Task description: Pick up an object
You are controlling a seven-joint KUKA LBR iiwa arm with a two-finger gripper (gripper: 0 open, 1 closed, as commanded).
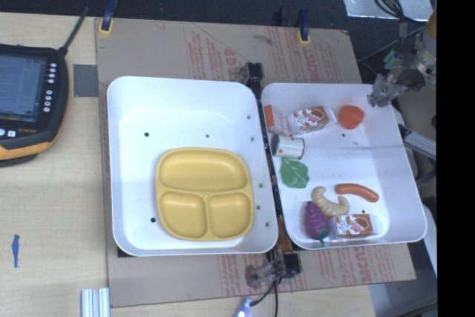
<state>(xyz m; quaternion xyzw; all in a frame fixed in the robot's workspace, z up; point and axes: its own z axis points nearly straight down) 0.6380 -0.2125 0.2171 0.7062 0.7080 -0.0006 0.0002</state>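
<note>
Grey hand (384, 89) is being held at right bin (401, 159) rim, grip state can't be told; nothing's being lifted yet, tomato (352, 116) nearest.

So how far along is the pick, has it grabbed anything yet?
Nothing looks picked yet. The gripper sits at the right bin's upper right corner, with no item seen between its fingers. The tomato, sausage and other items lie in that bin. Still left: descend, grasp one, lift.
</note>
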